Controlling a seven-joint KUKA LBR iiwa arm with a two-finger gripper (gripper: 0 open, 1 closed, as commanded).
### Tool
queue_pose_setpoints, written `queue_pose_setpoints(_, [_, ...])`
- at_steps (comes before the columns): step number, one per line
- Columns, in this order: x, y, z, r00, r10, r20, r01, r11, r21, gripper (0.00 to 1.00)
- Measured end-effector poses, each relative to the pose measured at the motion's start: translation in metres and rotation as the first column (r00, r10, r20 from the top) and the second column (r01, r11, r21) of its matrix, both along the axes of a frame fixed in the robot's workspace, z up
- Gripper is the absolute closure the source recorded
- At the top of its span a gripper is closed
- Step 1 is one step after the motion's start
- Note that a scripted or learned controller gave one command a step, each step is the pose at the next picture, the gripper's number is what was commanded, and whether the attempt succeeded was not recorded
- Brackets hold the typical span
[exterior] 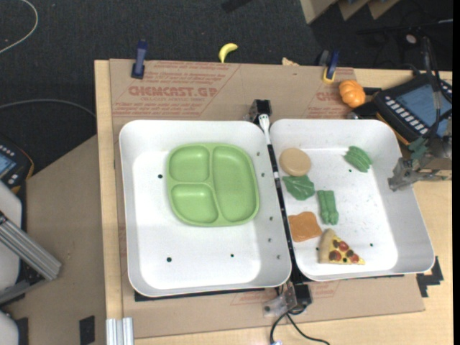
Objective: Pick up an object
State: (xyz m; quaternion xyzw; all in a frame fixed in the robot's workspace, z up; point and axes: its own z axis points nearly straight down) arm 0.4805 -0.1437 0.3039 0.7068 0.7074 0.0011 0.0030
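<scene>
Gripper [404, 176], finger state indiscernible, at the right bin [402, 254] rim; the nearest green piece [358, 157] could be missed.

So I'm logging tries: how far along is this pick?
Nothing looks picked yet. The gripper sits at the right bin's right rim, with nothing seen in it. The pizza slice, tan disc and green pieces lie loose; reaching and lifting remain.

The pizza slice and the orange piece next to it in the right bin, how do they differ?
The pizza slice is a triangle, yellow with red spots; the orange piece is a rounded block of plain orange. The pizza slice lies nearer the bin's front edge, the orange piece closer to the divider between bins. Both lie flat on the right bin, close beside each other.
</scene>
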Motion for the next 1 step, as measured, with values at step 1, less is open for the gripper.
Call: queue_pose_setpoints(1, [-0.0017,0.0546,-0.0564,1.000,0.005,-0.013,-0.004,1.000,0.007,1.00])
